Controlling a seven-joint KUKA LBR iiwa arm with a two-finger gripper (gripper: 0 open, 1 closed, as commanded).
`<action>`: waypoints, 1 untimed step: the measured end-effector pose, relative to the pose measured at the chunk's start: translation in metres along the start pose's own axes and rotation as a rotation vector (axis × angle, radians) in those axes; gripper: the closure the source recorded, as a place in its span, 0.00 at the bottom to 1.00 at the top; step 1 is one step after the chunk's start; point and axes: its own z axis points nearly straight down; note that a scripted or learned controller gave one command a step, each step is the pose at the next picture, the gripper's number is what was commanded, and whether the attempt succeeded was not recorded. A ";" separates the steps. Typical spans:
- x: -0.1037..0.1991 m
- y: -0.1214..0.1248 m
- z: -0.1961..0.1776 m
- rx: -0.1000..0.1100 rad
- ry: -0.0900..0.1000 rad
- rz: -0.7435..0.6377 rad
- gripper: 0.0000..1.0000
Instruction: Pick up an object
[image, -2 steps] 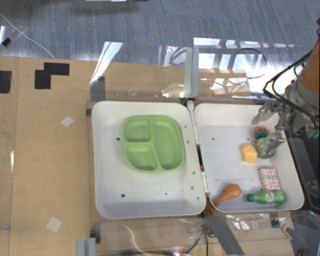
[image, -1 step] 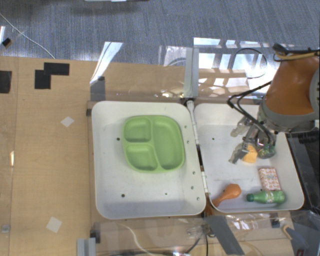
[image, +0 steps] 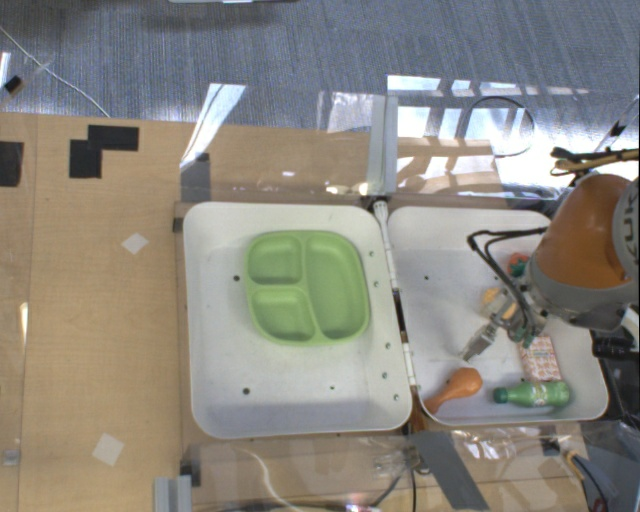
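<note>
Metal fingers of the gripper (image: 480, 345) point down and to the left over the floor of the right bin (image: 440, 290). The jaws stand slightly parted, released, with nothing between them; bare white bin floor shows under the tips. Behind the fingers, the gripper body carries small yellow and green parts and joins the grey wrist, above which sits the orange band of the arm (image: 585, 250). Black cables loop from the wrist out over the bin floor toward the upper left.

Just below the fingertips, near the front wall of the right bin, lies an orange pear-shaped object (image: 455, 387), its narrow end pointing toward the lower left corner of the bin. It is apart from the fingers. To its right, a green bottle (image: 532, 396) lies on its side along the front wall, cap end toward the orange object. Just above the bottle, a small flat packet (image: 541, 357) with red and white print lies partly under the wrist. A small red and green item (image: 518, 265) shows beside the arm, too hidden to identify.

The left bin (image: 215, 330) holds a light green divided tray (image: 305, 287), three compartments, lying flat near the bin centre. Both bins rest on a brown bench (image: 90, 330).
</note>
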 end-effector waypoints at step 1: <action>-0.003 0.004 -0.015 -0.006 -0.011 -0.011 1.00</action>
